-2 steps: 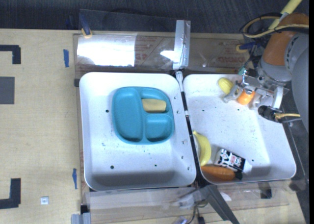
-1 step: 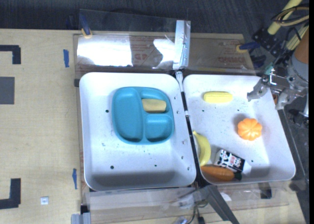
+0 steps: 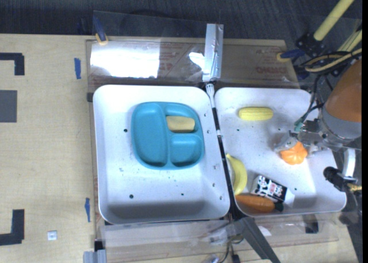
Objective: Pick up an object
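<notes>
**Gripper down over the orange piece in the right-hand bin**

Camera view: I take the blue divided tray [image 3: 167, 135] in the left bin [image 3: 109, 187] as my landmark. A yellow block [image 3: 180, 124] sits in its upper right compartment. Everything else lies to the right of the tray, across the seam, in the right bin [image 3: 328, 195]. Nearest the tray, hard against the dividing wall, is a banana [image 3: 237, 174]. Below that sits an orange-brown oblong piece [image 3: 255, 202], touching a small black-and-white printed box [image 3: 270, 189]. Up and to the right of the tray lies a pale yellow oblong [image 3: 255, 113].

Farthest from the tray is my target, I judge — a small orange object [image 3: 294, 153], lumpy in outline, like toy fruit. The gripper [image 3: 303, 138] hangs right at its upper edge, the arm's orange band [image 3: 348, 100] above it. Whether the gripper is spread or closed, I cannot tell — the metal parts merge with the cables there, and I see nothing clearly clamped.

On handling: the orange piece looks light and probably smooth plastic, so it may squirt sideways under an off-centre pinch. I'd take it across its widest middle, coming straight down, with the bin floor as backstop.
</notes>
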You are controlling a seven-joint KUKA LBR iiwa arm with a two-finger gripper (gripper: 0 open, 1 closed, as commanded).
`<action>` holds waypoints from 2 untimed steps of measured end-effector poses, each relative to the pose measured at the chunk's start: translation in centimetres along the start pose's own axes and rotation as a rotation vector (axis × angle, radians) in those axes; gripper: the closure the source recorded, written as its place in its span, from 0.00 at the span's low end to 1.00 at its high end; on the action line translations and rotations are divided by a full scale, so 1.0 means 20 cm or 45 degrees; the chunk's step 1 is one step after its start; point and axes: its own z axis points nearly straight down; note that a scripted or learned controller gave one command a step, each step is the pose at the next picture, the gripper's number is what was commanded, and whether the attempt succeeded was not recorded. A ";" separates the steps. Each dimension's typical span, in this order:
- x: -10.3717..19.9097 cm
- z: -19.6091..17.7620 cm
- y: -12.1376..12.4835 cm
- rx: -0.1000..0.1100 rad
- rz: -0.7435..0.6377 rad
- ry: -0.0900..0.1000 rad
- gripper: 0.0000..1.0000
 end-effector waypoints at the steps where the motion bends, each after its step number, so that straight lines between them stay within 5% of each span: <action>1: 0.00 -0.03 0.00 0.004 0.001 0.000 1.00; 2: 0.21 -0.63 0.05 -0.004 0.011 -0.008 1.00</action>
